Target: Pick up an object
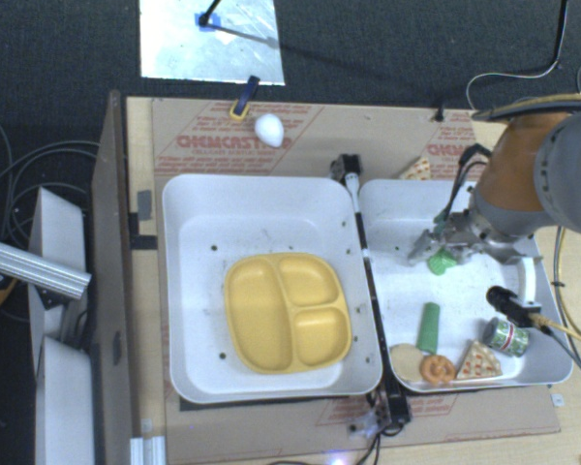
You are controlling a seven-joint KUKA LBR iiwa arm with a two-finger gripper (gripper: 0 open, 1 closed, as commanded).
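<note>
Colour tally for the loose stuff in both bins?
Yellow: 1, divided plate
Green: 2, stick, small piece
Orange: 1, ring toy
Cream: 1, flat disc
Tan and red: 1, pizza slice
Silver and green: 1, can
Total: 7

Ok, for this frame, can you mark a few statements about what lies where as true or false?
1. The yellow divided plate lies in the left bin. True.
2. The green cylinder lies in the left bin. False: it lies in the right bin.
3. A white egg-shaped thing lies outside both bins, on the cardboard behind the left bin. True.
4. The pizza slice sits on the yellow divided plate. False: it lies at the right bin's front edge, beside the can.
5. The gripper is over the right bin. True.
</note>
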